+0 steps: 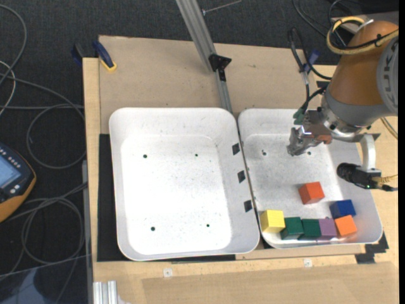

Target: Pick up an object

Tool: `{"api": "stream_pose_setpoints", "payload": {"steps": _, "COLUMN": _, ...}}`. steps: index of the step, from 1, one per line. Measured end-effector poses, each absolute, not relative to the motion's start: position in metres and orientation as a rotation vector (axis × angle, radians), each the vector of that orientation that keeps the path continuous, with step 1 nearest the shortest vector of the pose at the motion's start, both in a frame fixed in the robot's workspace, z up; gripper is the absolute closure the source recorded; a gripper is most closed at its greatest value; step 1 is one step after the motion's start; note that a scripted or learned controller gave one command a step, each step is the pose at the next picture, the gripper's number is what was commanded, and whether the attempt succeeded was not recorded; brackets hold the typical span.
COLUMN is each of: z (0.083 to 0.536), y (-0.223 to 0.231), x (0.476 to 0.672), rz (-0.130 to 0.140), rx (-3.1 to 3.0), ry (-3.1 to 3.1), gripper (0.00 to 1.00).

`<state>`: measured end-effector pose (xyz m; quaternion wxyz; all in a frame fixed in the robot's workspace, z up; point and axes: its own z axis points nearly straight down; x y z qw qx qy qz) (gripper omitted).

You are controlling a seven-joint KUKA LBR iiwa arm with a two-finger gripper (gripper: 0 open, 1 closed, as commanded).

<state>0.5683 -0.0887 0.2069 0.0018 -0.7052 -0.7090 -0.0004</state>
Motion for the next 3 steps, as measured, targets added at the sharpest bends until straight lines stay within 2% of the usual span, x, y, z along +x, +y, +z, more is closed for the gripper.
{"api": "stream_pose_setpoints", "payload": {"steps": 2, "z": 0.203, "y": 0.021, "x": 0.545, "rz": -0.001, "rx": -2.21, "ry": -2.227, "gripper": 1.0}}
{"api": "stream_pose_setpoints", "payload": {"steps": 3, "z": 0.222, "y": 0.071, "x": 0.524, "rz": -0.003, "rx": -2.211, "ry": -2.227, "gripper": 1.0}}
